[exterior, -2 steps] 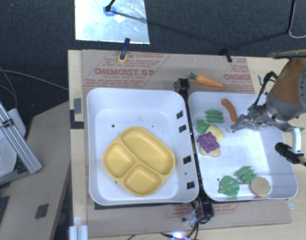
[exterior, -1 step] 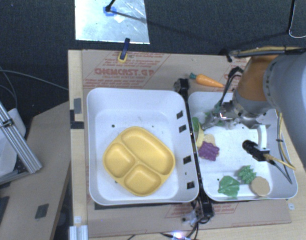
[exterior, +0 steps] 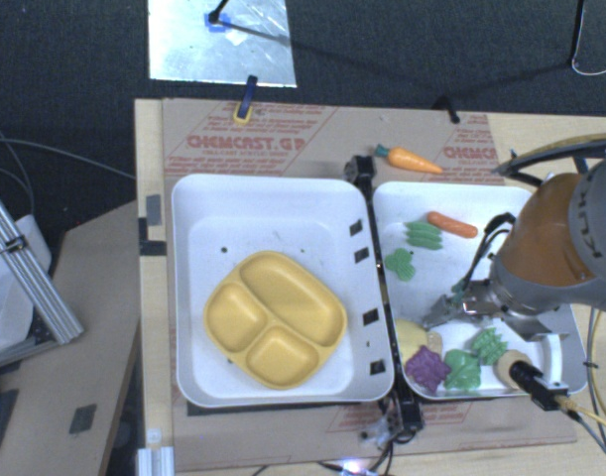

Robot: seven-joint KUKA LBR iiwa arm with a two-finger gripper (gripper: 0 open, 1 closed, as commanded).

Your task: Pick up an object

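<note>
We see the gripper [exterior: 443, 313] low in the right bin [exterior: 402, 201], fingers spread, holding nothing, crowded by a purple toy [exterior: 425, 368] and green toys [exterior: 473, 360] along the near edge.

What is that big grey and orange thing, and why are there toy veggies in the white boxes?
That is a robot arm, and a computer program moves it. One camera above the bench looks down at a slant, with the arm reaching in from the picture's right. At its tip is a gripper with two fingers for picking things up. It hangs low over the right bin, which has toy food: an orange sausage-like piece, green leafy pieces, a purple piece and a yellowish one. The left bin has a yellow divided plate. A toy carrot lies outside on the board. I can't see anything between the fingers.
</note>
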